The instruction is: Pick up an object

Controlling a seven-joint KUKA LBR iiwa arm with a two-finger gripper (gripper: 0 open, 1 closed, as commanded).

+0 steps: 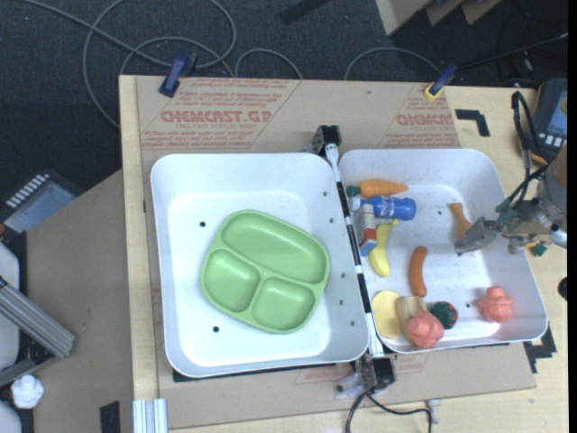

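Note:
The right bin (478,171) holds several toy foods. An orange carrot (382,188) and a blue bottle (389,208) lie by its left wall, with a yellow banana (380,255) below them. An orange sausage (418,270) lies in the middle. A small brown piece (459,216) sits right of centre. My gripper (475,235) reaches in from the right edge, low over the bin floor. It is just below and right of the brown piece. Nothing shows as held in it.
The left bin (180,188) holds a green divided plate (264,270). At the right bin's front lie a yellow slice (385,312), a pink lump (425,330), a dark green item (444,313) and another pink lump (496,305). A black hinge strip (347,228) separates the bins.

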